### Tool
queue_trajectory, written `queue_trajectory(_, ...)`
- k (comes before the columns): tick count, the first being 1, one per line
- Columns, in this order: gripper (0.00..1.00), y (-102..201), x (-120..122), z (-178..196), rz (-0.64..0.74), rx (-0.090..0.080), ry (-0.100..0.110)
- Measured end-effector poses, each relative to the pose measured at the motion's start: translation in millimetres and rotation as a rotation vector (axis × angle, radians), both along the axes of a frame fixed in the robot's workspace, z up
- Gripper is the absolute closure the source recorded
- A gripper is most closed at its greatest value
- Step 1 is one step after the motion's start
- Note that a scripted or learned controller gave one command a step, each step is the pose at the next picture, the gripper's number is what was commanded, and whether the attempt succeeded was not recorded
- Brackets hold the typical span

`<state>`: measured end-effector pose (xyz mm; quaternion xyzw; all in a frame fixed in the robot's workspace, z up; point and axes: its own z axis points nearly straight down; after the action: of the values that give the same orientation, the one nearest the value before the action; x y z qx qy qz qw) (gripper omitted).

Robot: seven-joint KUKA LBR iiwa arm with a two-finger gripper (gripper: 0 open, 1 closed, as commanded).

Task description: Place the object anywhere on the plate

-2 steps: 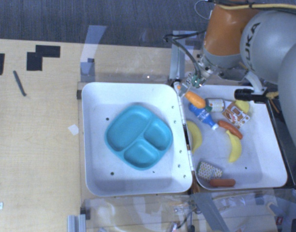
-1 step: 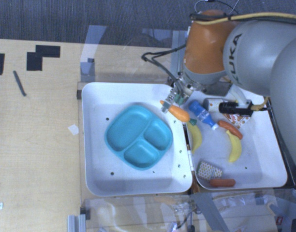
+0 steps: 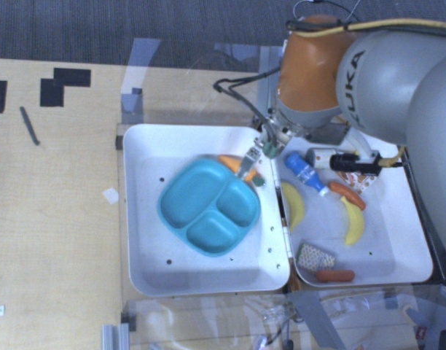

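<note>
A blue divided plate (image 3: 208, 206) lies in the left bin (image 3: 146, 268). An orange toy carrot (image 3: 228, 162) with a green tip (image 3: 259, 181) sits at the plate's upper right rim, close to the wall between the bins. My gripper (image 3: 248, 165) reaches down from the right and crosses the carrot's middle. Orange shows on both sides of its fingers, so it is shut on the carrot. Part of the carrot is hidden by the fingers.
The right bin (image 3: 398, 268) holds a blue bottle (image 3: 306, 172), two yellow bananas (image 3: 294, 204) (image 3: 353, 223), a red sausage (image 3: 347, 194), another sausage (image 3: 334, 275) and a patterned piece (image 3: 315, 257). The arm's bulk hangs over that bin's upper part.
</note>
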<state>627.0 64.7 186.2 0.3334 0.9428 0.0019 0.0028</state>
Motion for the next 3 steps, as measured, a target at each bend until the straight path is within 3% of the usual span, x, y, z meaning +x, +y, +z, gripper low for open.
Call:
queue_trajectory(1, 0.00, 51, -51, -72, -0.261, 0.011, -0.026)
queue_trajectory(2, 1.00, 47, -48, -60, -0.261, 0.007, -0.036)
queue_trajectory(3, 1.00, 85, -97, -29, -0.027, 0.001, 0.001)
